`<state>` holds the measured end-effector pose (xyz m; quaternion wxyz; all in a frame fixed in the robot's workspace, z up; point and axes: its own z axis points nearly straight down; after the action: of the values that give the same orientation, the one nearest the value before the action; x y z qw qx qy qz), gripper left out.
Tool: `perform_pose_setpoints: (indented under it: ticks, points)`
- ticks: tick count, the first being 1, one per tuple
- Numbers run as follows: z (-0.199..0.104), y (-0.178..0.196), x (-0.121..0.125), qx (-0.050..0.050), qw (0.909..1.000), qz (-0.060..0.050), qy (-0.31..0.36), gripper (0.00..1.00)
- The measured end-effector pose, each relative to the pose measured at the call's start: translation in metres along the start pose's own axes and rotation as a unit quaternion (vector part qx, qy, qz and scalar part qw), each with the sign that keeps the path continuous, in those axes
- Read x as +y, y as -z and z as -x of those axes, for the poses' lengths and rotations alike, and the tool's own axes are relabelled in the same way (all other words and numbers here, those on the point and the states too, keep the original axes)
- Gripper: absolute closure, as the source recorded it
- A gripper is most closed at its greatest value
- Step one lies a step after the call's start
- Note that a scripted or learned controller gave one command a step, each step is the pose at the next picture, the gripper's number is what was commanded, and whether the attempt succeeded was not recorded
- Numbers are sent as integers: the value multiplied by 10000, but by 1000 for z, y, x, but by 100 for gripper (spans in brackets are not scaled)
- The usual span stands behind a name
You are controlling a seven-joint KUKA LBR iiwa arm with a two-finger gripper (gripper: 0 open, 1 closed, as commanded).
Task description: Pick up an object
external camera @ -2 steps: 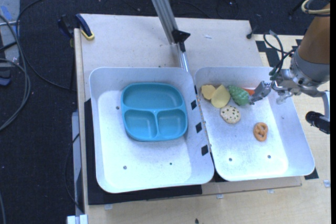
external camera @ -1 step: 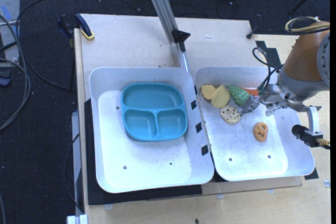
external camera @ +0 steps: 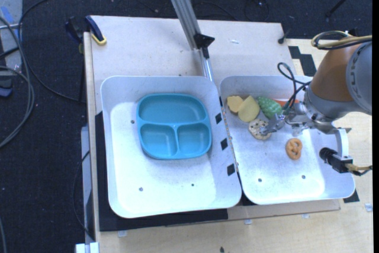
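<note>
The right bin (external camera: pixel 308 186) holds several small food-shaped toys. Two yellow pieces (external camera: pixel 244 107) lie at its back left, with a green piece (external camera: pixel 270 106) just right of them. A round speckled tan cookie (external camera: pixel 259 129) lies in front of the yellow pieces. An orange pretzel-shaped piece (external camera: pixel 293 148) rests near the bin's middle. My gripper (external camera: pixel 275 124) is low in the bin, right against the cookie's right side and in front of the green piece. The grey arm with its orange band (external camera: pixel 334 74) comes in from the right.
The left bin (external camera: pixel 118 186) carries a blue divided tray (external camera: pixel 174 126) in its middle. A slanted metal pole (external camera: pixel 180 0) runs down to the gap between the bins at the back. Cables lie on the dark floor around the bench.
</note>
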<state>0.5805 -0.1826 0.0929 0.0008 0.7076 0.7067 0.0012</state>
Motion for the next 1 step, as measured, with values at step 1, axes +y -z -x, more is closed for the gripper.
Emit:
perform_pose_setpoints:
  ticks: [1]
  points:
    - [0,14,2,-5,10000,35,8,100]
